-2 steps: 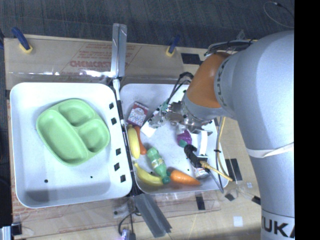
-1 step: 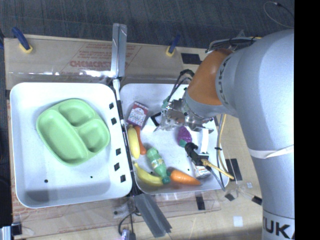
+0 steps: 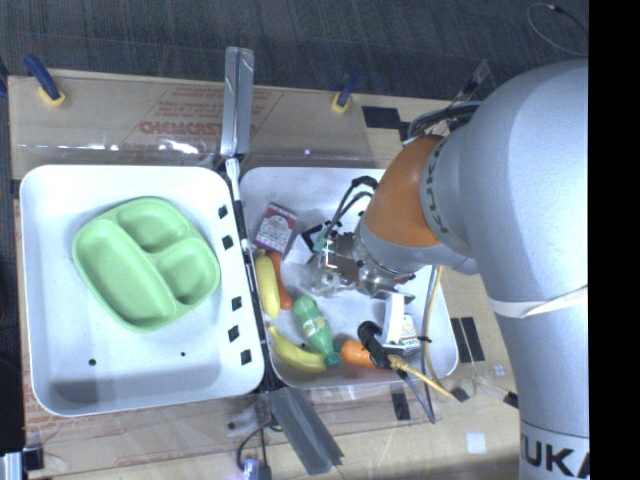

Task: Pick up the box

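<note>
Grey arm [image 3: 530, 188] showing smooth rounded shell, orange band [image 3: 405, 193] circling above wrist, black cables [image 3: 352, 200] looping nearby, dark KUKA lettering [image 3: 555, 458] showing on base.

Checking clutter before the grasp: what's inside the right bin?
Right bin holds the box, two bananas, a green bottle and a carrot. The arm covers its right side.

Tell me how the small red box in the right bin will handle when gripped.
The box looks like thin printed carton, so probably light and liable to crush under a hard squeeze. It lies tilted near the bin wall beside a banana, so it may slide or pivot rather than roll when nudged.
</note>
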{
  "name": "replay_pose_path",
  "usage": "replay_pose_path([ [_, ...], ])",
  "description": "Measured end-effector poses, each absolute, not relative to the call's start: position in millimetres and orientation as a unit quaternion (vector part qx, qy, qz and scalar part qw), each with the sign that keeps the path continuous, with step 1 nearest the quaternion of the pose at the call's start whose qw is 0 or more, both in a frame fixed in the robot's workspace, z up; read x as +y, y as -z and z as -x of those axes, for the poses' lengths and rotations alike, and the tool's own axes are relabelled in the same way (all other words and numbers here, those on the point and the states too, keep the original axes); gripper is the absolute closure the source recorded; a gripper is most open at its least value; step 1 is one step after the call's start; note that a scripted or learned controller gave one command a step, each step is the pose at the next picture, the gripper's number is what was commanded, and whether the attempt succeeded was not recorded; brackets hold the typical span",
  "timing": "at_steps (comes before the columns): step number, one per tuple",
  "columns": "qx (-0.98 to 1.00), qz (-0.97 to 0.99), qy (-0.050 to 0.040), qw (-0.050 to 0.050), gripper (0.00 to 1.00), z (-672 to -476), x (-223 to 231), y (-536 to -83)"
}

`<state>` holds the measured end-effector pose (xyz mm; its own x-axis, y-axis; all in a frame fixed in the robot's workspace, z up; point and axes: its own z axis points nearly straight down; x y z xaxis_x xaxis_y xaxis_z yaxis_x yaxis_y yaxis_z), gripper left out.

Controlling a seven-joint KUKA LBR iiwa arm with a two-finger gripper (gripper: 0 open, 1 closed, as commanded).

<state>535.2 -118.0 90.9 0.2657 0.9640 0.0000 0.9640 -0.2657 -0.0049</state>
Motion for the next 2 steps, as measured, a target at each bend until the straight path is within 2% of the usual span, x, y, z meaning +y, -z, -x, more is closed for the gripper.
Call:
replay_pose_path([
  [1, -0.689, 0.725, -0.0004, 0.0, 1.0, -519.0, -103, -143],
  [2, -0.833, 0.553, -0.0005, 0.0, 1.0, -595.8, -135, -92],
])
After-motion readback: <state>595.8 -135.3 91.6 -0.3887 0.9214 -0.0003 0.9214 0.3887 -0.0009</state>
